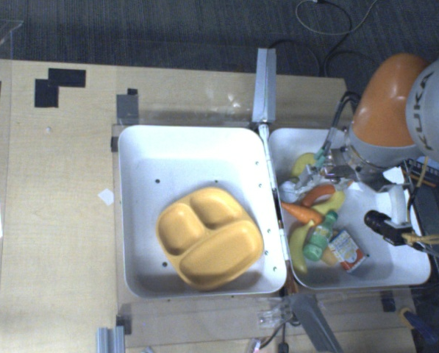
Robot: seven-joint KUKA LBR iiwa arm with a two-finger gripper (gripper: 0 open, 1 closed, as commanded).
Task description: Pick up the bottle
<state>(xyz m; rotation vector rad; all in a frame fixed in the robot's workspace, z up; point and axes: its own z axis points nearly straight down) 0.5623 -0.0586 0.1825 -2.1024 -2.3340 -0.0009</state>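
The bottle (320,237) is small and green with a green cap. It lies in the right bin (395,274) near the front left, among play food. My gripper (328,170) hangs over the back left of that bin, above a yellow banana (304,163) and a red piece (319,193). It is behind the bottle and apart from it. The grey arm with its orange band (384,101) hides part of the bin's back.
An orange carrot (301,212) lies just behind the bottle and a small carton (346,248) lies to its right. A yellow divided plate (210,235) sits in the left bin (145,160). A black part (384,225) juts in at the right.
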